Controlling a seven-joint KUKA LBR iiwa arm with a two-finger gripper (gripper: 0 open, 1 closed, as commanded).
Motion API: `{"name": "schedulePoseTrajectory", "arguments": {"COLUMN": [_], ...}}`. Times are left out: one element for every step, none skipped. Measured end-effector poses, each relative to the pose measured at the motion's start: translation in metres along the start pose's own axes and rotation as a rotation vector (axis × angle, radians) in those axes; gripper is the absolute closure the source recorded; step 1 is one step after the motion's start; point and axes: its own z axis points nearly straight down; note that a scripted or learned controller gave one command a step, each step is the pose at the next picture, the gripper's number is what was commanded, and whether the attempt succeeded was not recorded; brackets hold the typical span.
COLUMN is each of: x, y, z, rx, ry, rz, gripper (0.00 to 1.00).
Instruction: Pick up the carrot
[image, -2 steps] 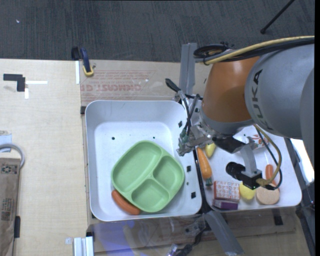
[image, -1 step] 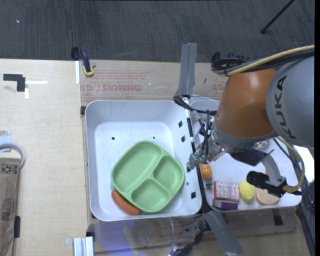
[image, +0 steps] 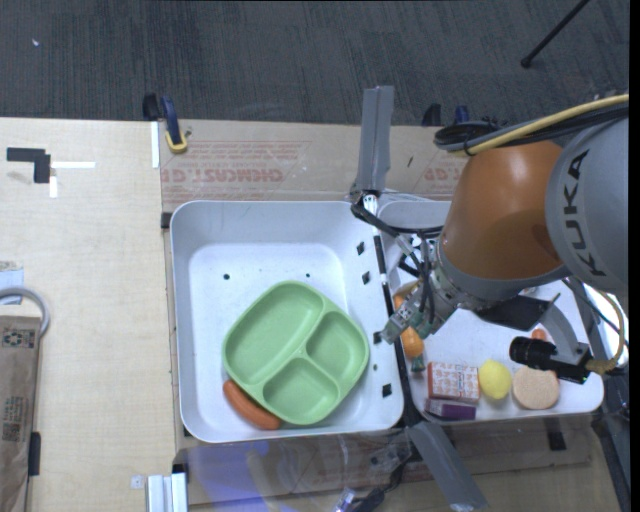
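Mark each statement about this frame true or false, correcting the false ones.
1. The light green divided plastic plate lies in the left white bin. True.
2. The orange sausage-shaped piece sits on top of the plate. False: it lies on the bin floor at the plate's lower-left edge.
3. The small round yellow lemon is in the right bin. True.
4. The red-and-white box lies in the left bin. False: it is in the right bin, left of the lemon.

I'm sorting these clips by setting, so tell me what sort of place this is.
Probably a robotics lab's pick-and-place test bench, not a kitchen. A KUKA arm reaches over two white bins, toy-like items such as a green divided plate and a lemon lie inside, and clamps sit along the bench's far edge.
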Motion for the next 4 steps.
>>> {"name": "schedulePoseTrajectory", "arguments": {"x": [-0.005,-0.061,-0.003,0.017], "y": [0.097,0.027,0.042,0.03], "z": [0.003,0.028,0.008,-0.055], "rx": [0.002,0.001,0.0,0.001], "ry": [0.001,0.002,0.001,0.001], "rz": [-0.208,-0.566,-0.539,-0.512], "gripper": [1.0,1.0,1.0,1.0]}}
